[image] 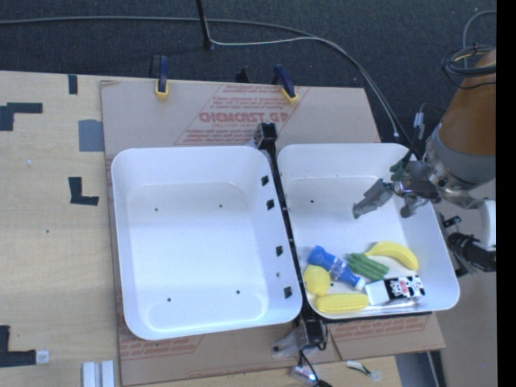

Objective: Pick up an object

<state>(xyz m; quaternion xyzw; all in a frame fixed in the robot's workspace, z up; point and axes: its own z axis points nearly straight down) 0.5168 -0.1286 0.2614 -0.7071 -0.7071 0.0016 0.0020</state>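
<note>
The gripper [385, 199] hung spread and empty above the right bin [339, 164]. A banana [393, 253] and bottle [334, 266] lay near its front edge.

A: Bench notes. Two white bins side by side, left bin [193, 244] and right bin [343, 168], walls touching along a row of black clips [278, 216].

B: Underneath?

A: Cardboard sheet [234, 115] with red print, held at its far edge by two blue-and-yellow clamps [162, 79].

B: Beyond that?

A: Dark carpet [322, 14], a thin cable [322, 43] curving across. Dark tape marks [81, 190] on the wooden top at left, possibly more near the edge.
</note>
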